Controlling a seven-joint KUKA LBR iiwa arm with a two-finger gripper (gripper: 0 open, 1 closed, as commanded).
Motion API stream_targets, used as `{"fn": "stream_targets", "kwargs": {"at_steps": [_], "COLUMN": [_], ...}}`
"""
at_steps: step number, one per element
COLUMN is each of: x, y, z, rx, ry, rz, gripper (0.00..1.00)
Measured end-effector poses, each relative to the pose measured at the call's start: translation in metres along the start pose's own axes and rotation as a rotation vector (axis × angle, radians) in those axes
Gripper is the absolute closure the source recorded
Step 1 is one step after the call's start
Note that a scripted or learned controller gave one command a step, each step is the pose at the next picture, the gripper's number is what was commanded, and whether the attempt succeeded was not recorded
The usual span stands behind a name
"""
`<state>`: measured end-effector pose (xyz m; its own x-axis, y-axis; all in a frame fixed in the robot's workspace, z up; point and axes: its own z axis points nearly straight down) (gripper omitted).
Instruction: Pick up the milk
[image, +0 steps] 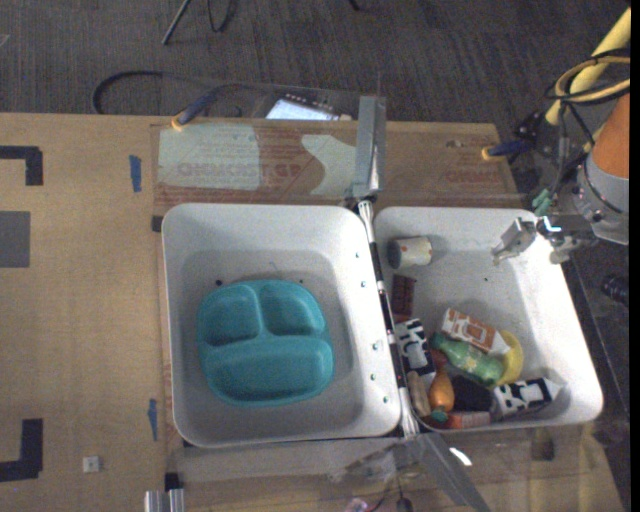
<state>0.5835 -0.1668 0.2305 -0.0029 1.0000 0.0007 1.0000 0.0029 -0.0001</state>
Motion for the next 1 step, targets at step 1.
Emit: {"fn": "stream_targets", "kwargs": {"at_steps": [1], "x": [-0.0076], "y": [-0.0142], "z": [0.1444], "rx": [-0.005], "ry": [-0.002], "rz": [-0.206], "gripper": [0.0]}}
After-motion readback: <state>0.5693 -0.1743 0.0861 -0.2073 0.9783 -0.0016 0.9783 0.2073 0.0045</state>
